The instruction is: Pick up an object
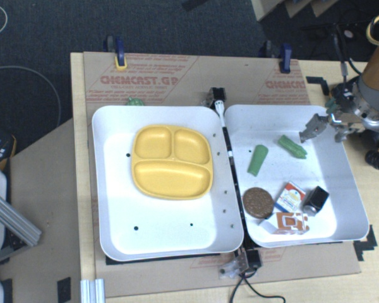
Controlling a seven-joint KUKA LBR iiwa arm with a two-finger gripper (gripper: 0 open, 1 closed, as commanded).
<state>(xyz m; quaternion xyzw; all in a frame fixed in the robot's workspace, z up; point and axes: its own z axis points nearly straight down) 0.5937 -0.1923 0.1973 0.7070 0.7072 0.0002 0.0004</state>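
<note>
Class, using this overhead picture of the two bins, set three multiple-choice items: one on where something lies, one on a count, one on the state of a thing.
1. Where does the yellow divided plate lie?
A. in the left bin
B. in the right bin
C. on the floor

2. How many green pieces lie in the right bin?
A. none
B. two
C. five

3. How does the gripper stand?
A. gripping the brown disc
B. resting on the plate
C. over the right bin's far right corner, holding nothing

Answers:
1 A, it lies in the left bin.
2 B, one upright-lying piece and one slanted piece.
3 C, nothing shows between its fingers.
</note>
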